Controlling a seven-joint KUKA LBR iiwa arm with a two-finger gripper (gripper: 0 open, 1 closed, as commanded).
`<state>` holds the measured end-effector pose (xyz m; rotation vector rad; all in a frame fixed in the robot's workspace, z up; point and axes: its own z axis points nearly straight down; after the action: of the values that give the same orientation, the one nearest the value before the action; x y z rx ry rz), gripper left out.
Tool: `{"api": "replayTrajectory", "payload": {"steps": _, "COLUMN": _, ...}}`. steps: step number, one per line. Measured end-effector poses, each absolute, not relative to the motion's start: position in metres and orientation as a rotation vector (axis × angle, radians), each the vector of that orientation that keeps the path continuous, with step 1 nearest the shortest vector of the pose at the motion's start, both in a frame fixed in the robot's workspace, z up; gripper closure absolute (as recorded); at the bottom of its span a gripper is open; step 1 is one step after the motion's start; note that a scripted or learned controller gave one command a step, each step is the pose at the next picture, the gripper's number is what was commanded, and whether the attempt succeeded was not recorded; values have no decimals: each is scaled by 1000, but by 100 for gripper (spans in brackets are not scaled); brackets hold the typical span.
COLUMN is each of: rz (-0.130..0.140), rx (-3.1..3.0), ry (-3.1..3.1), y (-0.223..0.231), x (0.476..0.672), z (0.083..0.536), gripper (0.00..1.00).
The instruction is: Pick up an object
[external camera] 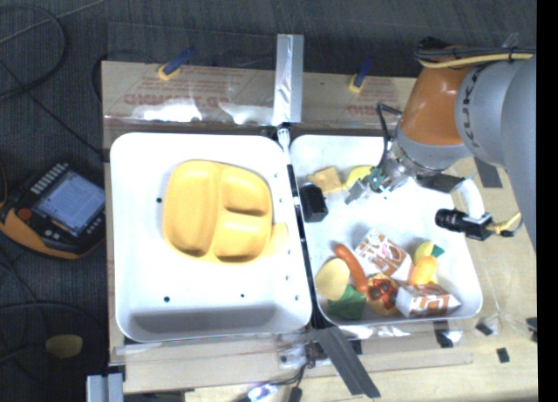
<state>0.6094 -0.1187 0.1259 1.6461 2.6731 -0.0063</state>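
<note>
a: so, where is the arm?

b: it comes in from the right, orange band over the far edge of the right bin. the gripper is low over that bin's far left part, near a yellow-green piece.

a: is it open? holding anything?

b: i cannot tell how it stands; it is small and blurred there, and nothing is plainly clamped in it.

a: what could it pick?

b: all in the right bin. just beside the gripper: the yellow-green piece, a tan block, and a black block against the left wall, long axis running near-to-far along that wall.

a: and nearer the camera?

b: a heap. one red sausage, long axis slanting from far-left to near-right. one pale round fruit touching it, a green piece below that. two small cartons: one tilted behind the sausage, one lying at the near right corner, long axis left-right. one yellow fruit with a green top, pointing up and to the right. a dark red lump sits between them.

a: the left bin?

b: one yellow tray with three compartments, lying flat in the middle.

a: anything off the bench?

b: one handheld pendant on the floor at the left.
</note>
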Motion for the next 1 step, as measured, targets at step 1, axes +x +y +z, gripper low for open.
{"api": "replayTrajectory", "payload": {"steps": 1, "rz": -7, "rx": 1646, "ry": 2673, "y": -119, "x": 609, "z": 126, "gripper": 0}}
